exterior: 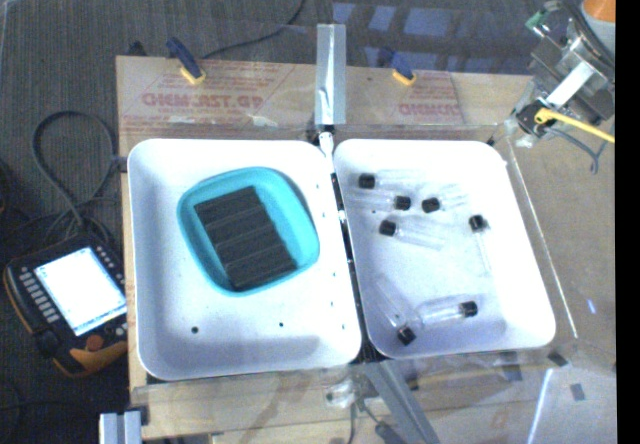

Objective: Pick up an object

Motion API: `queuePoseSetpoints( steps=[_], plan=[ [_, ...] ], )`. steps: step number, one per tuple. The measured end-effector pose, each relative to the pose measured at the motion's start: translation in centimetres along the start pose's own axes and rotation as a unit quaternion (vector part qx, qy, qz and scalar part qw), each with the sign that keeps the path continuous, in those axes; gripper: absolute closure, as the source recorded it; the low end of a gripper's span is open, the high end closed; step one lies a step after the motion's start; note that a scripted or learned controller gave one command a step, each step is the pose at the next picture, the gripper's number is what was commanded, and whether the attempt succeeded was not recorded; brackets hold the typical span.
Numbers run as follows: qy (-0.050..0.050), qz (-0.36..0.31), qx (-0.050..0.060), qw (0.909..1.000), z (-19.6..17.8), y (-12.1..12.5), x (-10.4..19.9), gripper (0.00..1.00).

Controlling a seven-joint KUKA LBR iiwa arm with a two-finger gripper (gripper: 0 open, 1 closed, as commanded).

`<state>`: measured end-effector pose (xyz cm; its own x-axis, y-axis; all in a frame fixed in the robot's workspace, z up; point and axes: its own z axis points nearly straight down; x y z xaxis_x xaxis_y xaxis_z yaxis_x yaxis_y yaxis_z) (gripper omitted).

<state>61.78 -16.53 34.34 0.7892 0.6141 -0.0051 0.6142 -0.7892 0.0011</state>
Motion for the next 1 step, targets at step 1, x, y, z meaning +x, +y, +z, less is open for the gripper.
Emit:
queuePoseSetpoints(
  steps=[1],
  plan=[
    [0.0, 0.0, 0.0, 1.0, 0.02, -0.03, 0.04, 0.0]
  ],
)
